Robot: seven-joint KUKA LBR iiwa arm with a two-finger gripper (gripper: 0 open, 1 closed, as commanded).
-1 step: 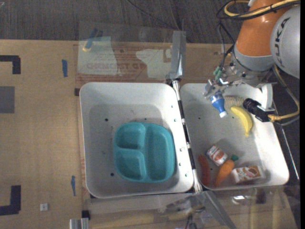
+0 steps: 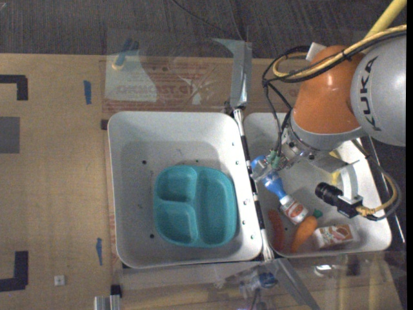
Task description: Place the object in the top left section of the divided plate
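Surface [image 2: 51,173]: flat tan board marked with black corner brackets and blue tape strips. It carries two shallow white bins with rounded corners, side by side.

Arm [image 2: 361,89]: smooth grey shell with a glossy orange band above the wrist, reaching in from the right over the right bin [image 2: 381,237], with yellow and black cables looped about it.

Left bin [image 2: 129,141]: matte white plastic, holding the divided plate [image 2: 193,205], a teal rounded rectangle with three recessed sections, lying flat near the bin's centre.

End effector [image 2: 274,163]: it hangs over the right bin's left part, close to the wall between the bins; whether it is clenched or released cannot be told.

Object: a small clear bottle [image 2: 279,192] with a blue middle and a red-and-white label, lying on its side in the right bin. Its long axis runs diagonally, upper end just beside the end effector, lower end toward the bin's front. Contact cannot be told.

Beside the bottle lie two orange carrots [image 2: 303,233] and a small printed carton [image 2: 334,236].
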